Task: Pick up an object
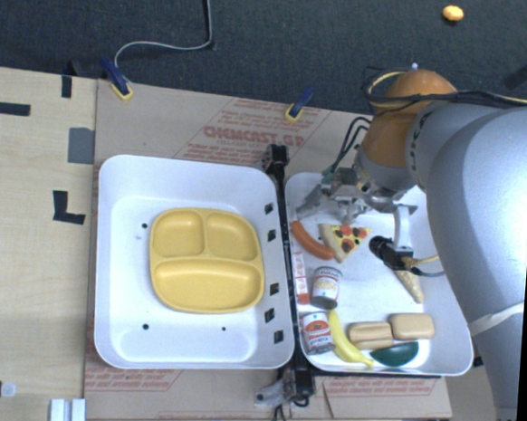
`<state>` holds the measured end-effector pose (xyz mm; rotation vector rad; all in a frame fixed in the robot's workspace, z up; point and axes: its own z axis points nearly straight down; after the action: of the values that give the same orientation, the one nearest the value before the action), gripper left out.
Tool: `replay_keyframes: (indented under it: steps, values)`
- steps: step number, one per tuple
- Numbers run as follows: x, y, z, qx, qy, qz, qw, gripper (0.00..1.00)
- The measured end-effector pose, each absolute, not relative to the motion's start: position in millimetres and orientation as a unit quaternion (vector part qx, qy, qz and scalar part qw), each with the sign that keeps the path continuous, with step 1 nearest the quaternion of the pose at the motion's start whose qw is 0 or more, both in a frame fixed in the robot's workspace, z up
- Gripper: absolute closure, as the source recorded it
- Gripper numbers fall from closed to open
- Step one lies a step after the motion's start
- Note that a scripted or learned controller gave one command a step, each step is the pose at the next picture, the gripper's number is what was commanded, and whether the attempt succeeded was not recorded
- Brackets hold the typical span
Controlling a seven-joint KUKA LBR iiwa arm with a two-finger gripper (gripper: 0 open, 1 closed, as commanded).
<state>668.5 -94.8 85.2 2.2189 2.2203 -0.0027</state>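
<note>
A pizza slice toy (pixel 345 240), triangular with coloured toppings, lies in the upper part of the right bin (pixel 444 342), directly beneath the gripper (pixel 348 203), and looks to be the likeliest target. Just beside it on the left, a toy hot dog (pixel 308 240) lies at a slant, close enough to touch or nearly touch the slice. The grey arm with its orange band (pixel 399 120) reaches in from the right and covers much of the bin's upper corner. The gripper hangs low over the slice, and whether it is open or closed cannot be told from this angle. Lower in the same bin stand two small cans (pixel 326 286), with a banana (pixel 344 340), a bread-like block (pixel 390 329) and a dark green piece (pixel 397 355) near the front edge. The left bin (pixel 120 239) holds a yellow divided tray (pixel 208 260). The main risk, as judged from here, is the flat slice slipping out, or the hot dog being nudged or caught alongside it because the two lie so close together.
</note>
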Motion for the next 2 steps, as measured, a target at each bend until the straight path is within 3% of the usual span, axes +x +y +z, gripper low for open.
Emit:
replay_keyframes:
  steps: [1, 2]
  values:
    - [662.0, -94.8, 85.4, 0.707, 0.707, -0.0002, 0.001, 0.0]
    - [628.2, -95.4, 86.1, 0.707, 0.708, 0.0002, 0.001, 0.0]
